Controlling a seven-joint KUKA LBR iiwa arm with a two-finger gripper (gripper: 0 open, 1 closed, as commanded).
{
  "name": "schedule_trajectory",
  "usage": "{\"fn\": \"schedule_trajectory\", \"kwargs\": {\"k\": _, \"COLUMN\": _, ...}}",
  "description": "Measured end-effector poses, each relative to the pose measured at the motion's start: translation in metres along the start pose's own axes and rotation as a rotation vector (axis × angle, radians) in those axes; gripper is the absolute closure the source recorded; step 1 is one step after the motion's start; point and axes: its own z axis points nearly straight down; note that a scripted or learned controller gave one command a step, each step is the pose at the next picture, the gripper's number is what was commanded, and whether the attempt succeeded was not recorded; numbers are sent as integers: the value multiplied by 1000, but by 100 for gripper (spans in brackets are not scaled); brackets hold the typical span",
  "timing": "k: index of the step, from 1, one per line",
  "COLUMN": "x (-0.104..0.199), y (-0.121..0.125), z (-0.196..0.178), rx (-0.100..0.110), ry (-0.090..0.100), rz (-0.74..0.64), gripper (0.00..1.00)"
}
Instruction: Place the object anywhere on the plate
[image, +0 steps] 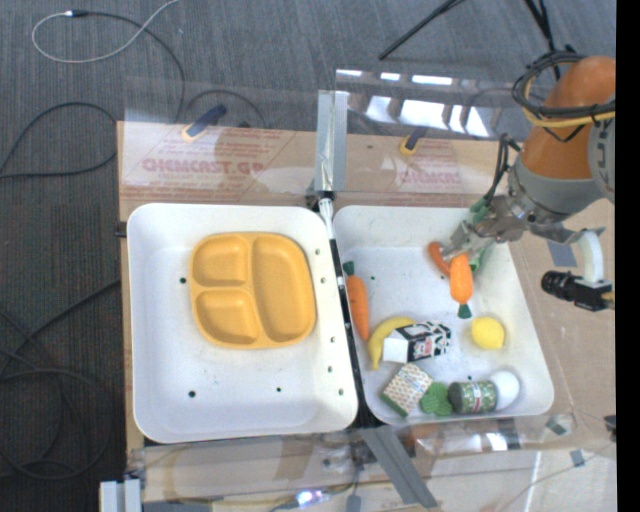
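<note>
The arm (570, 130) is a rounded, smooth-shelled body, grey along its lower segment with a broad orange band (575, 95) swelling above the wrist. Black cables (540, 75) loop over the orange section in thin arcs. Below the grey wrist sits the hand (478, 236), a small cluster of pale metal and green parts. A black cylindrical fitting (577, 288) juts out beside a white bracket (592, 255).

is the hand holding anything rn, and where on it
It looks so, though not certainly: the hand is right at the top end of an orange carrot in the right bin. The fingers themselves are too small to make out.
</note>
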Motion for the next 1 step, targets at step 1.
{"fn": "schedule_trajectory", "kwargs": {"k": 1, "x": 85, "y": 17, "z": 7, "rx": 1, "ry": 5, "rz": 139, "gripper": 100}}
